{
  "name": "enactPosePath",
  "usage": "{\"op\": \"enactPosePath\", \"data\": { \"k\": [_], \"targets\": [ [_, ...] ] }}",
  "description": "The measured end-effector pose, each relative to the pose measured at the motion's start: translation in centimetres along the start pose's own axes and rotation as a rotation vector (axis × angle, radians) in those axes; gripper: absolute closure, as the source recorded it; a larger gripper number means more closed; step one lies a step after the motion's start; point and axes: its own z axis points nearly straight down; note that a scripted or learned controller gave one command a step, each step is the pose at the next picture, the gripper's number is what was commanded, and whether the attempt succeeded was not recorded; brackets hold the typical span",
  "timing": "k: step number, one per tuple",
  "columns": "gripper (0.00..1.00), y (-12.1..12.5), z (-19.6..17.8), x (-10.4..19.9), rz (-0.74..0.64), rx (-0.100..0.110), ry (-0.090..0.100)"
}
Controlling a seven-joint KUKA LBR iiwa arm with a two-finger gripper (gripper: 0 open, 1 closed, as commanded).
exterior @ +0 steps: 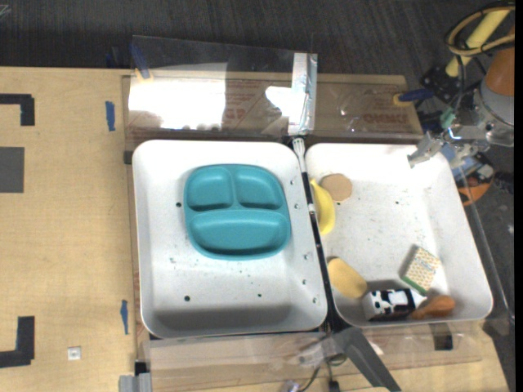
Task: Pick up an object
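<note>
1. Fingers of the gripper (425, 151) cannot be read as wide or narrow; nothing shows between them, and they hang over the right bin's (458, 211) far right corner.
2. Along that bin's left wall lie a tan disc (336, 188) and a banana (324, 208).
3. Near its front edge sit a yellow lump (346, 278), a black-and-white toy (392, 300), an orange piece (438, 305) and a patterned sponge (420, 269).
4. Left bin (155, 219) holds a teal divided plate (237, 210).
</note>
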Motion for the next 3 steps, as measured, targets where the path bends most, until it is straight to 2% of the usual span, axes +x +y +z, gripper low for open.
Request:
{"op": "enactPosePath", "data": {
  "k": [1, 2, 3],
  "targets": [
    [0.0, -11.1, 4.3, 8.3, 0.089, 0.004, 0.001],
    [0.0, -10.8, 6.1, 9.6, 0.006, 0.004, 0.002],
    [0.0, -7.5, 9.9, 12.6, -0.023, -0.006, -0.002]
  ]
}}
